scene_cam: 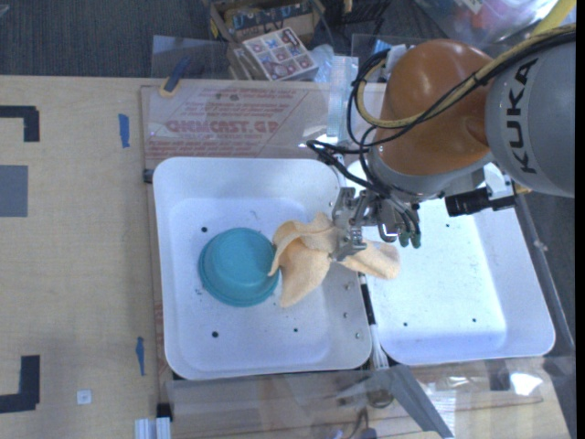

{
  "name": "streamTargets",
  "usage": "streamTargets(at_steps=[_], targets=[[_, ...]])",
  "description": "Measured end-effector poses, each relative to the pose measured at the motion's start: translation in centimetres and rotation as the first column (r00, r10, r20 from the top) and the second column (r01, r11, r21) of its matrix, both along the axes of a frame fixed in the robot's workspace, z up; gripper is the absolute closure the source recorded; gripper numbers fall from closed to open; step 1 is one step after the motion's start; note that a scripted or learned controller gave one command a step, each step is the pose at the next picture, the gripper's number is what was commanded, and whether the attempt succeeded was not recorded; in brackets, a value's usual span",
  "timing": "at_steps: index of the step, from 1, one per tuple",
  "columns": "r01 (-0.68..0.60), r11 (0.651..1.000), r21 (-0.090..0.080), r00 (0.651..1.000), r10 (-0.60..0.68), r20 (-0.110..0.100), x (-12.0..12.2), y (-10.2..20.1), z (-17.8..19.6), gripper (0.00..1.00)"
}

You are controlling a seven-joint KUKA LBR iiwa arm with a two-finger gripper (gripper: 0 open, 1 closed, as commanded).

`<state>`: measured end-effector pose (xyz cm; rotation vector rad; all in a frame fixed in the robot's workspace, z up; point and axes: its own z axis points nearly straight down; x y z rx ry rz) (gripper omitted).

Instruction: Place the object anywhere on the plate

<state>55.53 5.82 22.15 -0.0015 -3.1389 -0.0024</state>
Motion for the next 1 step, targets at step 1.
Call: streamTargets(at_steps=[1], targets=[[-0.002,1.0,-0.001,1.0,0.002,-0.001,-2.62,4.33,-0.04,1.0]])
